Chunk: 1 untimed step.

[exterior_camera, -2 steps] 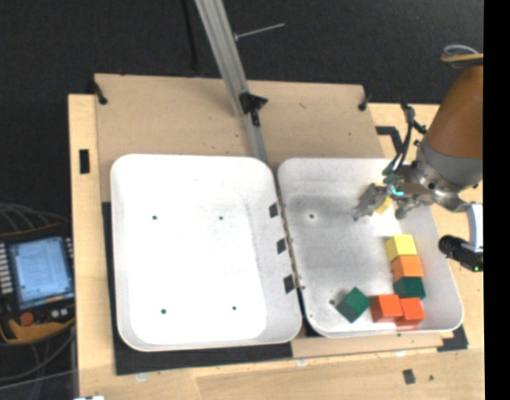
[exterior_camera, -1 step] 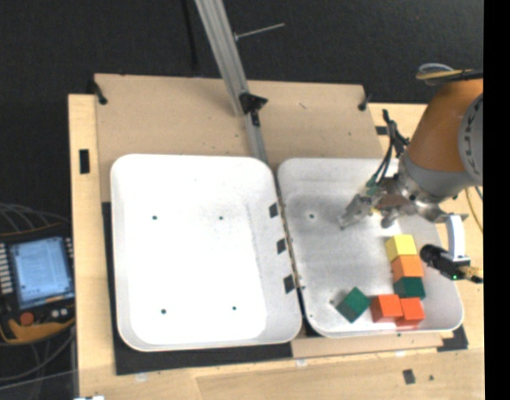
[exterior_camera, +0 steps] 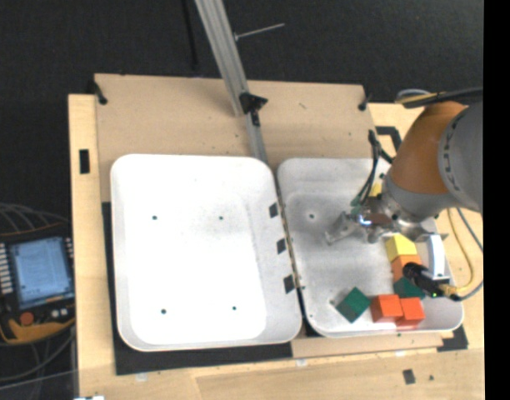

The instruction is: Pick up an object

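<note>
Green block [exterior_camera: 352,303] and orange blocks [exterior_camera: 397,308] (touching) in right bin [exterior_camera: 317,190]

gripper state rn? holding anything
Gripper: cannot be told; it sits low over the right bin, and no object shows in it. The green block and orange blocks lie apart from it.

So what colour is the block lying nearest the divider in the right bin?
Dark green block, seen in the camera view, left of an orange one.
</note>
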### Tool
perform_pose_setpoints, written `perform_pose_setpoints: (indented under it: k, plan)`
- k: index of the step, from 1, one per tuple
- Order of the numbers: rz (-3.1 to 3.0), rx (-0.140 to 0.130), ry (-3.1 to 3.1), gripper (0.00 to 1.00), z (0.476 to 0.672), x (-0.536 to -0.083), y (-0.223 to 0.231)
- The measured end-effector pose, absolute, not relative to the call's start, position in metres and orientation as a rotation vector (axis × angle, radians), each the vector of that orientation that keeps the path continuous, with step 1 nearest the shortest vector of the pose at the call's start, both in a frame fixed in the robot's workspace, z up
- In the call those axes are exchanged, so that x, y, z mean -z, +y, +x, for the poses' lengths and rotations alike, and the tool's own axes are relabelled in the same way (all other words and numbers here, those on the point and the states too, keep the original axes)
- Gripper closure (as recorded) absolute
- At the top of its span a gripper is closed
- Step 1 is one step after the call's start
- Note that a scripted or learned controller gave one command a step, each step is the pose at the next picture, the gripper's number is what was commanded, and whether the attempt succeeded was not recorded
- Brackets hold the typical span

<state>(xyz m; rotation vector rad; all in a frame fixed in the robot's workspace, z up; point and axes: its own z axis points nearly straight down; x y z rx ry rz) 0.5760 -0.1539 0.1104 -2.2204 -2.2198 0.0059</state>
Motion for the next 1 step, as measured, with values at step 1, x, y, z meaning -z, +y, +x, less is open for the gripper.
perform_pose_setpoints:
  k: [1]
  plan:
    - [-2.227, -0.002, -2.219, 0.0, 0.5766, -0.0975, -0.1553]
